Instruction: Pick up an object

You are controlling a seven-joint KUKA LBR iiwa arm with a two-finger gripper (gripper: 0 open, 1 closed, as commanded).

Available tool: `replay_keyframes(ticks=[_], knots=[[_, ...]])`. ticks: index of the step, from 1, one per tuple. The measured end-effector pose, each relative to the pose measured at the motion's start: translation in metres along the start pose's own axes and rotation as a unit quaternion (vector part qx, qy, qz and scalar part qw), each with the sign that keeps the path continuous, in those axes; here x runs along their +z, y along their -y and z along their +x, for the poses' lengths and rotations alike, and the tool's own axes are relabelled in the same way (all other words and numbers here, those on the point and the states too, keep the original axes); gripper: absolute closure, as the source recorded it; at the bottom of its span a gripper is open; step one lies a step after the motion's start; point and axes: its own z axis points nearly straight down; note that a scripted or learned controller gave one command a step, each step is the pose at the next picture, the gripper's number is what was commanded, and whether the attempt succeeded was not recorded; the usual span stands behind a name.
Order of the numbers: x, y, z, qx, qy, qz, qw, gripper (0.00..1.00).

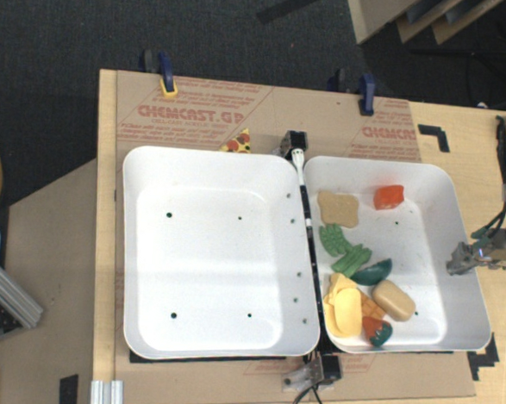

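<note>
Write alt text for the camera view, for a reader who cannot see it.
Two shallow white bins sit side by side on a bench: the right bin holds toy foods, including an orange block, a tan slice, green pieces and a yellow piece. The gripper hovers at that bin's right rim.

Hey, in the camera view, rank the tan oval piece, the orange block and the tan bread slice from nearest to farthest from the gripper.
Measured from the gripper at the right bin's right rim:
1. Tan oval piece, lower middle of the right bin.
2. Orange block, upper part of that bin.
3. Tan bread slice, by the bin's left wall.
</note>
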Motion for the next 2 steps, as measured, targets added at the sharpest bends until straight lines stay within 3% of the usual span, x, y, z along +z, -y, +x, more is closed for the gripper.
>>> replay_keyframes(ticks=[1,2], knots=[[-0.04,-0.034,0.001,-0.001,-0.001,0.001,1.0,1.0],[-0.307,-0.029,-0.002,0.0,0.002,-0.005,1.0,1.0]])
